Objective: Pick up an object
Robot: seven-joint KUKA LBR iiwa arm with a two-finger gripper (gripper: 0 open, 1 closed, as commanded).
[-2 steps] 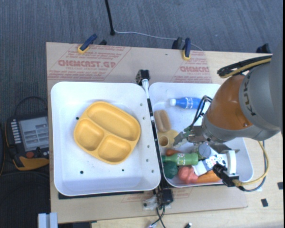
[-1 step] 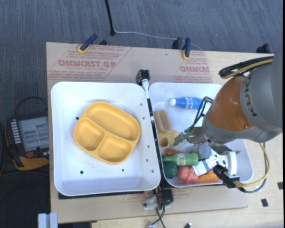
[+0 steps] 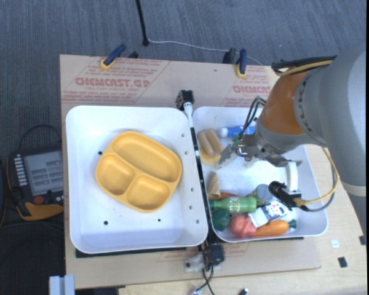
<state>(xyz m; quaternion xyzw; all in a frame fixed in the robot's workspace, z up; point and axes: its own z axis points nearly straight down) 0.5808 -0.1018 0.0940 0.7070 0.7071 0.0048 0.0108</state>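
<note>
Hovering low in right bin (image 3: pixel 317 221), gripper (image 3: pixel 234 152) near bread roll (image 3: pixel 210 144). Can't tell finger state. Yellow tray (image 3: pixel 139 170) in left bin (image 3: pixel 80 183)

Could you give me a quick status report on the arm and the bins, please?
Gripper low in right bin, grip state unclear. Toys piled at bin's near end: green bottle, carrot. Yellow tray alone in left bin.

One fixed cam above bench (image 3: pixel 111 82), slanted down over both bins (image 3: pixel 86 226).
</note>
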